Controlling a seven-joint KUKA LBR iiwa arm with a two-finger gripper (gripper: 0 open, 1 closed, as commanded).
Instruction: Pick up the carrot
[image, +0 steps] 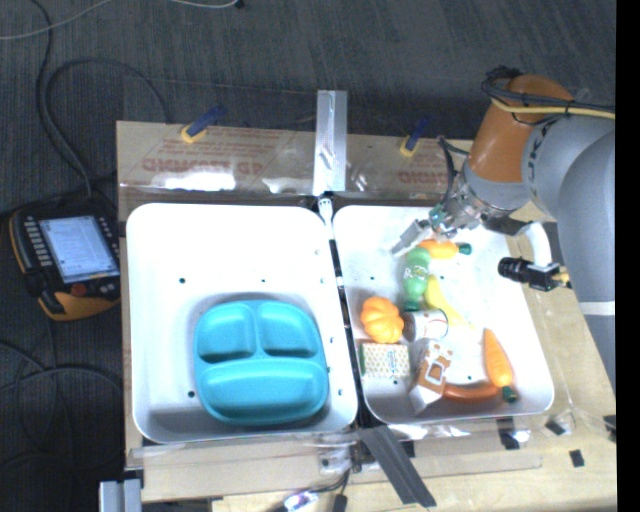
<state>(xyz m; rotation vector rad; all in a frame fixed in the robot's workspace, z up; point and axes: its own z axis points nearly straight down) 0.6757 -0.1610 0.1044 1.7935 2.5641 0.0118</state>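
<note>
The carrot (497, 358), orange with a green leaf end pointing to the near corner, lies near the right wall of the right bin (520, 300). My gripper (422, 232) hovers over the far part of that bin, well away from the carrot, with its two fingers spread and nothing between them. A small orange and yellow toy (441, 248) lies just beside and below its fingertips.
Packed in the right bin are a green toy (416, 280), a yellow banana (441, 300), a small pumpkin (381, 318), a can (428, 325), a wafer block (382, 358), a carton (432, 372) and a red-orange sausage shape (468, 392) touching the carrot. A blue divided plate (262, 362) sits in the left bin.
</note>
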